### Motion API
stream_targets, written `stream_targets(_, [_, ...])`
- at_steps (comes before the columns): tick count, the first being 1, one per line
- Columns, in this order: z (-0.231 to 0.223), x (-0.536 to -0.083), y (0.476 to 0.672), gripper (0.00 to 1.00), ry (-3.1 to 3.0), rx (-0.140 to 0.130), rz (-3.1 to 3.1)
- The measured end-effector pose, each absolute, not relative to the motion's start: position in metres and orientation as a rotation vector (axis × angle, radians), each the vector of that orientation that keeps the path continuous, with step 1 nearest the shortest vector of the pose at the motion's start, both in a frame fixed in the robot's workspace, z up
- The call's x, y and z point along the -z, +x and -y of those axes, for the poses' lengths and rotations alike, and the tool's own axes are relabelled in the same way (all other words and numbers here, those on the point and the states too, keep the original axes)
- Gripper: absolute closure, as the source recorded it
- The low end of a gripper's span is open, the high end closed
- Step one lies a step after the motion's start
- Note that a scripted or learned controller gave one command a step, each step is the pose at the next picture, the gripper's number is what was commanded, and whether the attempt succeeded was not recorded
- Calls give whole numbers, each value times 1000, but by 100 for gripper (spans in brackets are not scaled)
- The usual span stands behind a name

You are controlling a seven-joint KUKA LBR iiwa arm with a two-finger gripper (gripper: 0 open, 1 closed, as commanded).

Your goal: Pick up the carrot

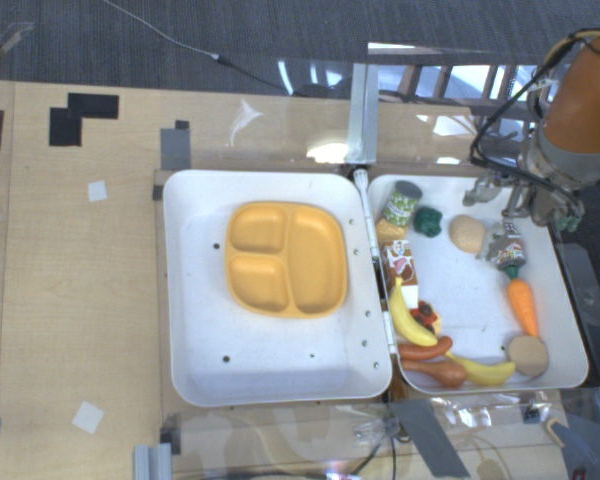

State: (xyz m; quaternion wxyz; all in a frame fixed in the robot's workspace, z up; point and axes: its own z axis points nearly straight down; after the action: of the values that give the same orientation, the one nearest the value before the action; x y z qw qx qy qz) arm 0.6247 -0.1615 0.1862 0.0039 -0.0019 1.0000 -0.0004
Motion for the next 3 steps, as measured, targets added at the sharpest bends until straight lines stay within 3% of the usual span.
stream_targets(1, [195, -90, 586, 0, -4, 5, -3125])
stream_targets(2, [193, -103, 589, 100, -16, 8, -3117])
stream_targets(3, [200, -216, 579, 100, -168, 12, -3114])
